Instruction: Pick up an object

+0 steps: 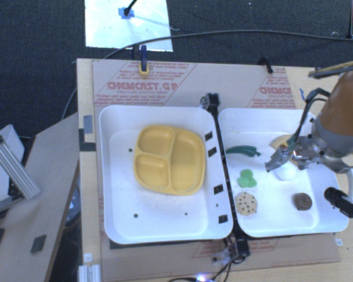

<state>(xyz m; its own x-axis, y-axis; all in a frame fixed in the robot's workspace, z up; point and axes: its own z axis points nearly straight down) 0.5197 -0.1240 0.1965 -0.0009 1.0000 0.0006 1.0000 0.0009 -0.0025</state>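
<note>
Two white bins: the left bin (115,175) and the right bin (317,219). One yellow divided plate (169,158) in the left. In the right: one green pepper-like piece (242,151), one green leafy piece (246,178), one speckled cookie (246,203), one brown round piece (302,201), one white ball (286,171).

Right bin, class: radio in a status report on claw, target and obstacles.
Claw low in right bin, over white object. Nothing seen held. Green pieces, cookie, brown disc nearby, none blocking.

bench (65,175) — two white bins (115,175)
</note>
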